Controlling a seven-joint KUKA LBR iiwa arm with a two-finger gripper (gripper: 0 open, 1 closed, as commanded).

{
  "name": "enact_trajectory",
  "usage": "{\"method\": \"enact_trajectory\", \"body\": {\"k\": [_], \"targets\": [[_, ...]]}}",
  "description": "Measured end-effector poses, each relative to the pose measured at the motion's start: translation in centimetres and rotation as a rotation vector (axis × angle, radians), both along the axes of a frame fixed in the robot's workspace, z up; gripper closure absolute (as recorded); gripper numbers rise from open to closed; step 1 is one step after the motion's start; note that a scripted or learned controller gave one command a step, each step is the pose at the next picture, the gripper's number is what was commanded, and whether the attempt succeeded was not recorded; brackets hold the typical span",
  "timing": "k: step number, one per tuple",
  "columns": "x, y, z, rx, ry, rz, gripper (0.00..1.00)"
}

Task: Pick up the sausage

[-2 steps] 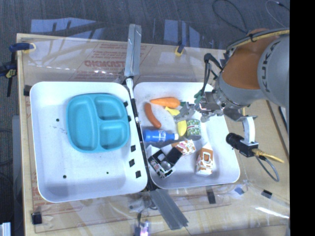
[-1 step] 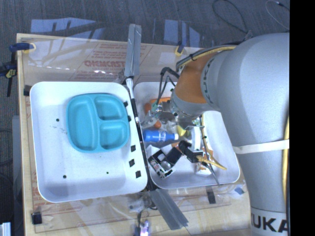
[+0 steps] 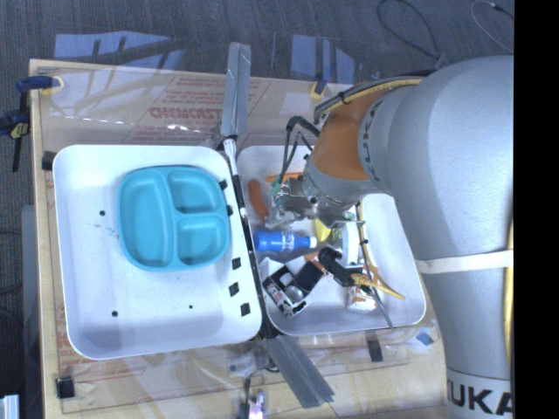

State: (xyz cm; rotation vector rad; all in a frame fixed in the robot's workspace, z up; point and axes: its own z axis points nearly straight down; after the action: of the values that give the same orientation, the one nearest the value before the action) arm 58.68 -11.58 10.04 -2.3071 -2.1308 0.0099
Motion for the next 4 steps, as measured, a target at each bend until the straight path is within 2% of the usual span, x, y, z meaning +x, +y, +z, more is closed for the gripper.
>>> {"method": "enact_trajectory", "body": {"k": [1,2,3,4], "targets": [[3.1,3.5,9.2,0.004,-0.003,0.03,1.0],[3.1,3.6,9.1,0.004,-0.002,0.031,0.0],[3.9,2.3,4.4,-0.004,-0.032,0.069,0.0],[3.9,2.3,4.4,-0.004,-0.031,0.069,0.0]]}}
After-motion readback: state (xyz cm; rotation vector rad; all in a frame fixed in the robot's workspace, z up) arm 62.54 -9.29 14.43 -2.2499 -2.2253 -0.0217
